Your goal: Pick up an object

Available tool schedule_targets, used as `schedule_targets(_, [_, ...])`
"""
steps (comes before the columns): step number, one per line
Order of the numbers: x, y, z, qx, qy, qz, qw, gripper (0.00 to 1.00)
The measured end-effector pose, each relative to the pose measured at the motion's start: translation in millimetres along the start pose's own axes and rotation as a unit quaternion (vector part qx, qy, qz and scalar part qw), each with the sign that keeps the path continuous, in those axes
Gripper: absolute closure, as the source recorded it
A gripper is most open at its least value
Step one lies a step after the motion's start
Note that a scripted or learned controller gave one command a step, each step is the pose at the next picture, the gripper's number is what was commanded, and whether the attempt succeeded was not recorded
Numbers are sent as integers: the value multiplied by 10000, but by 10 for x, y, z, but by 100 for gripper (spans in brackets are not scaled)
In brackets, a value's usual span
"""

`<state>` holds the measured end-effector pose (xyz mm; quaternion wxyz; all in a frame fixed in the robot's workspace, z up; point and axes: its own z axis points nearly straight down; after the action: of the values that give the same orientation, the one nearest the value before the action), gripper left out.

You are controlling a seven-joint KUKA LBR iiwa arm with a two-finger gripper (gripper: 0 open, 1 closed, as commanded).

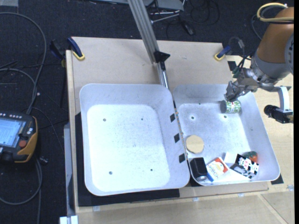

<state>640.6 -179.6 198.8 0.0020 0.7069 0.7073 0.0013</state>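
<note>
Looking down from the fixed camera, we see the grey arm (273, 55) with its orange band reaching in from the right, wrist angled down and leftward over the far right corner of the right bin (261, 134). Its jaws (232, 96) sit right at the top of a small green and white can (231, 107), which lies on its side near the bin's back wall; we cannot tell whether they are open, closed or gripping it.

Along the near edge of the same bin we find a black block (198, 166), a red and white packet (217, 167) and a black and white patterned box (245, 164), crowded together, with a tan disc (195, 144) close to the left wall. The middle of this bin is open. The left bin (84, 125) offers bare floor across its whole width, and the wooden counter (117, 59) shows beyond both bins.
</note>
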Motion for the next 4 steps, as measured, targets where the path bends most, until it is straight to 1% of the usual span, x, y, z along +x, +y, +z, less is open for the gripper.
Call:
schedule_targets(1, [-42, 89, -582, -3, -2, 0, 10000, 100])
schedule_targets(2, [-43, 94, -835, 12, 3, 1, 10000, 100])
schedule_targets(3, [391, -80, -756, 25, 9, -13, 10000, 100])
schedule_targets(4, [1004, -207, -687, 28, 11, -22, 10000, 100])
